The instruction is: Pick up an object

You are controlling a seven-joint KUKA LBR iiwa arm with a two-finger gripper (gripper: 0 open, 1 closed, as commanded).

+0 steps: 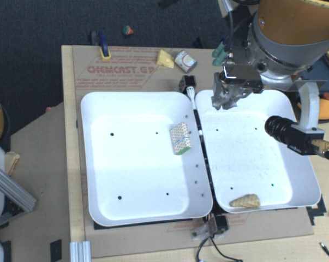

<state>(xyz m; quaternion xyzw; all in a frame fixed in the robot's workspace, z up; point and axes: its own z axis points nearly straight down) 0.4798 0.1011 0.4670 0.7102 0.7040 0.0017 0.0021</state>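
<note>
Jaws pressed together on nothing, the gripper (225, 101) hangs over the right bin's (295, 198) far-left corner; a patterned object (180, 138) lies in the left bin (93, 146).

We see our arm (295, 21) entering from about two o'clock, its broad orange band sitting above the grey wrist at the upper right. The wrist points down and toward nine o'clock. Below it hangs our gripper (225, 100), at roughly one o'clock from the centre of the view, its dark metal fingers (221, 98) directed downward and drawn close together. We see nothing between them.
</note>
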